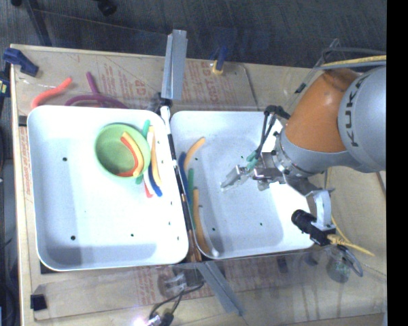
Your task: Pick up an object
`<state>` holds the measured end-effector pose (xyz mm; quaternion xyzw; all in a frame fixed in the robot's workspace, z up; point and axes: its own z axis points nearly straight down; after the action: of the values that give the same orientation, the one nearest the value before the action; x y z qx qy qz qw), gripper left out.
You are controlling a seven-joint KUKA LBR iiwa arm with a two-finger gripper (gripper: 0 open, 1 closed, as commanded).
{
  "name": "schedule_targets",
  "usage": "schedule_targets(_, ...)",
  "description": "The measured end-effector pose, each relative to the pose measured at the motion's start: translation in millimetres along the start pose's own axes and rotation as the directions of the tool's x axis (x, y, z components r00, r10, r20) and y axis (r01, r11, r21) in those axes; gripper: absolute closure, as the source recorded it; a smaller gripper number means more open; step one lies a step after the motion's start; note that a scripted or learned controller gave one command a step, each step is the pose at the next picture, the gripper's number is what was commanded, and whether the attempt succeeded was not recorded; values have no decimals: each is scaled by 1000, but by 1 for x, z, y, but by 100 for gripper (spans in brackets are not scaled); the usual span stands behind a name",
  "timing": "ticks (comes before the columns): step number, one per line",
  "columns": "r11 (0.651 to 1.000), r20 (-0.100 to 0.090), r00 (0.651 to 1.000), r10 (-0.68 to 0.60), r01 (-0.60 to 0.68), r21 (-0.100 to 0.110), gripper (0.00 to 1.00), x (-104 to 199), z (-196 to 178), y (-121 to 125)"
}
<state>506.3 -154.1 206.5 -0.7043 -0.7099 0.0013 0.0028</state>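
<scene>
The arm [340, 124] reaches over the right bin [272, 240], its gripper [232, 180] low above the bare floor with the fingers spread and nothing between them. This looks like the approach step: no object is caught yet, and the nearest sticks lie to its left, so the next move likely calls for shifting that way and descending. The left bin [75, 223] holds a green bowl [117, 151] with coloured sticks [149, 165] across and beside it. Along the right bin's left wall lie an orange stick [194, 151], a blue stick [183, 170], a green stick [190, 182] and another orange one [198, 219]
</scene>
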Motion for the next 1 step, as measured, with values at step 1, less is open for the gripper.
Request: schedule_targets(1,999,3,999,-41,41,0,0,12,98,75)
